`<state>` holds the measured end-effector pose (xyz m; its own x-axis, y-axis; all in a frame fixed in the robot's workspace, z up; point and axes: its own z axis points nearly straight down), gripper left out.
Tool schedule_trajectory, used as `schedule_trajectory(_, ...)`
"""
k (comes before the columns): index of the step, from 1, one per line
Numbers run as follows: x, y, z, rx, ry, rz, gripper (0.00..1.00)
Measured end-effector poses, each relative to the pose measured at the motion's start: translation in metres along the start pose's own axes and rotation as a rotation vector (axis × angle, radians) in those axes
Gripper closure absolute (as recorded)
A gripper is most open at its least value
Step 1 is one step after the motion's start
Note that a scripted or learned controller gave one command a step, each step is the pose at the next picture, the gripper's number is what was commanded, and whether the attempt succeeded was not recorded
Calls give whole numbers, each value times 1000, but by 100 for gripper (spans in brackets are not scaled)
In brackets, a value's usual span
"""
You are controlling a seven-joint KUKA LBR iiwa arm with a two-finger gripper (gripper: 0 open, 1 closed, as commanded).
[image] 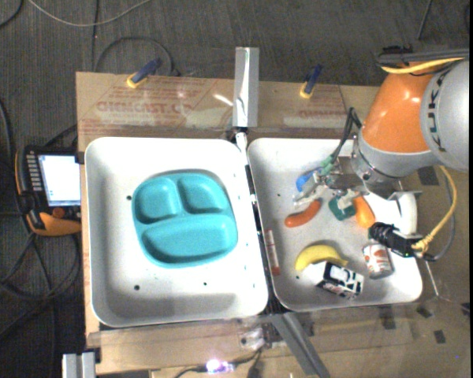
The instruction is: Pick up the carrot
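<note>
Orange and tapered, the carrot (365, 210) is seen lying in the right bin (284, 283), just beside the gripper (331, 186) on its right and slightly below. Its long axis is judged to run steeply down the view. A red-orange sausage-shaped thing (303, 213) lies below-left of the gripper. Whether the gripper is apart or together cannot be told.
</note>
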<state>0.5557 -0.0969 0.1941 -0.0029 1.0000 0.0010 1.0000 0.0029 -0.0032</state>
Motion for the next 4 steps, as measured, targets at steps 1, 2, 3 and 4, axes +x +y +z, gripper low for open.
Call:
schedule_trajectory(1, -54, 7, -42, -1, -2, 7, 0)
schedule_trajectory(2, -96, -12, 82, -13, 2, 20, 0)
schedule_trajectory(3, -110, -16, 94, -17, 4, -70, 0)
schedule_trajectory(4, -112, -15, 86, -20, 1, -69, 100)
